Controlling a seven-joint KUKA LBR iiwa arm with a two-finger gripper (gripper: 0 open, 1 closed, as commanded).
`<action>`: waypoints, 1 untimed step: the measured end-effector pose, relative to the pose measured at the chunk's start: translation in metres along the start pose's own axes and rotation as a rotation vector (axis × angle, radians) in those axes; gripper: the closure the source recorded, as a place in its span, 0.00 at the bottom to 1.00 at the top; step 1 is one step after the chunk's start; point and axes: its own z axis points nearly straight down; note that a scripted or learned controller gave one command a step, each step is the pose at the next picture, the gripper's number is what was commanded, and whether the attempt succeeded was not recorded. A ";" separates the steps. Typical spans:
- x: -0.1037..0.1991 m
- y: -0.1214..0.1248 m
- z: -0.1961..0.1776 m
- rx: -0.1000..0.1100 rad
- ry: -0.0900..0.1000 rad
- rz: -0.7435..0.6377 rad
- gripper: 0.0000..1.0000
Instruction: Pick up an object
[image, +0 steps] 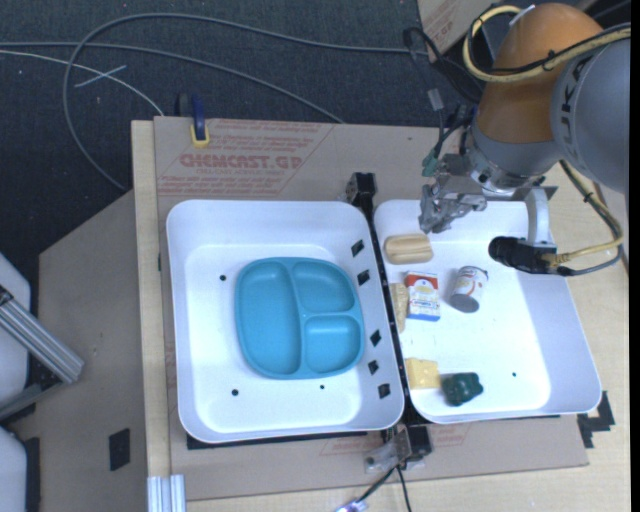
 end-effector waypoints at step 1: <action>0.054 0.000 0.009 0.000 0.000 0.000 1.00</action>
